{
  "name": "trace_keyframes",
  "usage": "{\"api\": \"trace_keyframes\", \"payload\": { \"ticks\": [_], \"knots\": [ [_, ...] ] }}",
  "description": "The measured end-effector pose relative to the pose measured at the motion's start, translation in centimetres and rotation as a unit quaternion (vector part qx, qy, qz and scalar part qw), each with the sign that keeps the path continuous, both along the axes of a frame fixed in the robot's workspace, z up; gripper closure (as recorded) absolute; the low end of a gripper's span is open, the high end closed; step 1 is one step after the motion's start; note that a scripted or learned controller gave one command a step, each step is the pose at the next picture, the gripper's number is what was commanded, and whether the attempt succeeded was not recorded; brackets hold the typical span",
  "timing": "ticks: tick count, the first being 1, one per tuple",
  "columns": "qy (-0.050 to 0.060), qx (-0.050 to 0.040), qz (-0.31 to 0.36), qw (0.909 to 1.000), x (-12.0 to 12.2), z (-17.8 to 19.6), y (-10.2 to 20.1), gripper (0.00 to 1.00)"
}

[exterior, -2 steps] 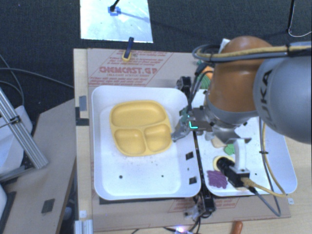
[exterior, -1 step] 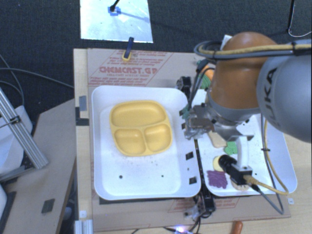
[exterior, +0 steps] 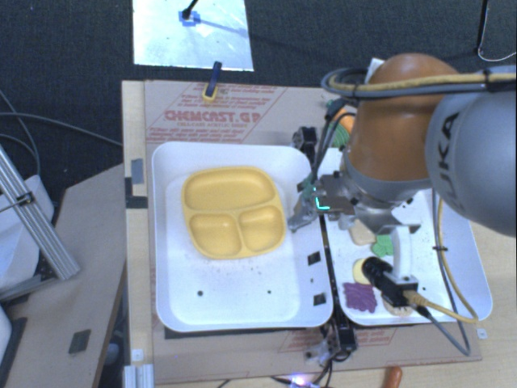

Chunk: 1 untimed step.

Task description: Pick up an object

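Between the two white bins, the arm's wrist hangs low over the dividing rims, its orange band (exterior: 401, 120) and grey link filling the upper right. The gripper (exterior: 311, 208) juts toward the left bin (exterior: 234, 297), right beside the yellow divided tray (exterior: 234, 211); whether its fingers are parted or closed cannot be told from this angle, and nothing is seen between them. That tray lies in the left bin's upper middle, flat, with three compartments facing up. Right of the tray, in the right bin (exterior: 472, 285), sit a purple bunch-like object (exterior: 360, 296), a green piece (exterior: 383, 245) and a pale object (exterior: 363, 234), all partly hidden by the wrist and its cables. Both bins rest on a cardboard sheet (exterior: 218, 111) on the table.
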State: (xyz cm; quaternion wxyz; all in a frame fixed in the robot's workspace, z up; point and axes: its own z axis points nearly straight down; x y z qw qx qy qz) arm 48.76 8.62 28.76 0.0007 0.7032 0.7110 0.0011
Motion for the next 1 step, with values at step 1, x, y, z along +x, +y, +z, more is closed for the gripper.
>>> {"api": "trace_keyframes", "payload": {
  "ticks": [1],
  "knots": [
    [0.003,-0.0007,-0.006,1.0000,2.13,-10.39,-3.48,0.00]
  ]
}}
